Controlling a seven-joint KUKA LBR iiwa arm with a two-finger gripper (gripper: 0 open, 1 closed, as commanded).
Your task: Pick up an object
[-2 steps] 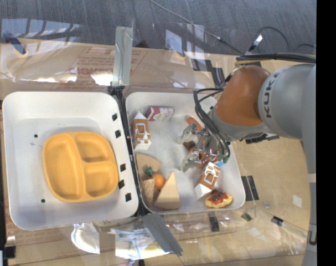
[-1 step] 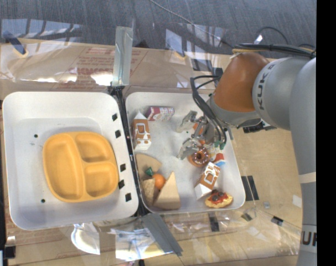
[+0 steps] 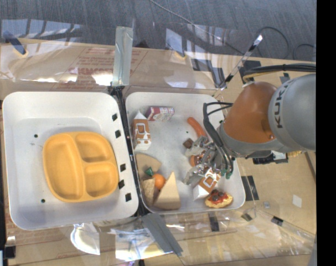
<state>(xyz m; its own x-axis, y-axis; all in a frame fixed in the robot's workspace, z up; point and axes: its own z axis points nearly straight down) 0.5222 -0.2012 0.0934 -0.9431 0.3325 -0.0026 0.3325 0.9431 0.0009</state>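
Observation:
My gripper (image 3: 200, 168) reaches down into the right bin (image 3: 173, 100) from the right, over its lower right part. Under and around its metal fingers lie a small white and orange carton (image 3: 210, 180) and a dark brown piece (image 3: 188, 143). An orange hot dog (image 3: 196, 127) lies just above the gripper. A small pizza (image 3: 218, 199) sits in the bin's lower right corner. A milk carton (image 3: 141, 131), a maroon can (image 3: 160, 113), a cheese wedge (image 3: 168, 192), a small orange fruit (image 3: 159, 181) and bread pieces (image 3: 148, 163) fill the bin's left side.
The left bin (image 3: 24, 107) holds a yellow divided plate (image 3: 79, 165). A dark divider (image 3: 123, 148) runs between the two bins. Cables (image 3: 278, 68) trail behind the arm's orange band (image 3: 251, 118) at the right.

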